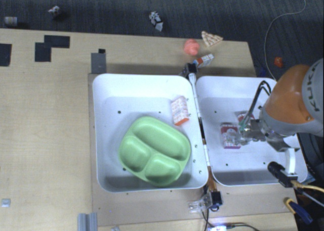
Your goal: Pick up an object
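Note:
In the right bin (223,91) lies a small clear packet with red markings (230,136), left of middle. My gripper (246,130) is low in that bin, right beside the packet's right edge, under the grey wrist and orange band (287,104). The wrist hides whether it touches the packet. In the left bin (101,124) a green divided plate (154,150) lies tilted at the front, and a small white-and-orange packet (179,110) lies near the bin's right wall.
A pink ball (191,47), a tan wedge (211,38) and a small tube (205,60) lie on the bench behind the bins. A black part (279,173) sticks over the right bin's front right corner. Cables run along the right side.

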Motion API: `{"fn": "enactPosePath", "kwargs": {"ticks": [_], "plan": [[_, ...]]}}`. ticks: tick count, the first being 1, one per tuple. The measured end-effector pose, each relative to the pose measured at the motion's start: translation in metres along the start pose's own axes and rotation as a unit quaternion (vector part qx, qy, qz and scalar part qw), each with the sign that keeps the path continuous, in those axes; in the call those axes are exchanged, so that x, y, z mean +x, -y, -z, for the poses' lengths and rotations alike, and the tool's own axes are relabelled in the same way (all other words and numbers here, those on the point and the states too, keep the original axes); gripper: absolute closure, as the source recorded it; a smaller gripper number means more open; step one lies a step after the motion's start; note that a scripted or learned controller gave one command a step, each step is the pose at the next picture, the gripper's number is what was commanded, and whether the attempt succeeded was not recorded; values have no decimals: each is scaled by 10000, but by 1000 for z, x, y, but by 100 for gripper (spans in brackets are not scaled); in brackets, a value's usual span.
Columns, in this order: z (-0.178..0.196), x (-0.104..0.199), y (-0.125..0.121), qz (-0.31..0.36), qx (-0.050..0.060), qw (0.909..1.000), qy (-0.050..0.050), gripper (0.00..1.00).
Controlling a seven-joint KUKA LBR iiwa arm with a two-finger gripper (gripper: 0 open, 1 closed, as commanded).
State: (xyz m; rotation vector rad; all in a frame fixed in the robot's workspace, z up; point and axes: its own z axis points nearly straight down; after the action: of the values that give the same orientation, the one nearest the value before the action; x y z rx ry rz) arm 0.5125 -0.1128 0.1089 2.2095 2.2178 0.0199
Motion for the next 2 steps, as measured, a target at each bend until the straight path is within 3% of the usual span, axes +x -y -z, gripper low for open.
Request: {"fn": "enactPosePath", "kwargs": {"ticks": [1,2], "plan": [[76,49,-79,7,53,10000,0,100],[75,48,-78,2,67,10000,5,0]]}}
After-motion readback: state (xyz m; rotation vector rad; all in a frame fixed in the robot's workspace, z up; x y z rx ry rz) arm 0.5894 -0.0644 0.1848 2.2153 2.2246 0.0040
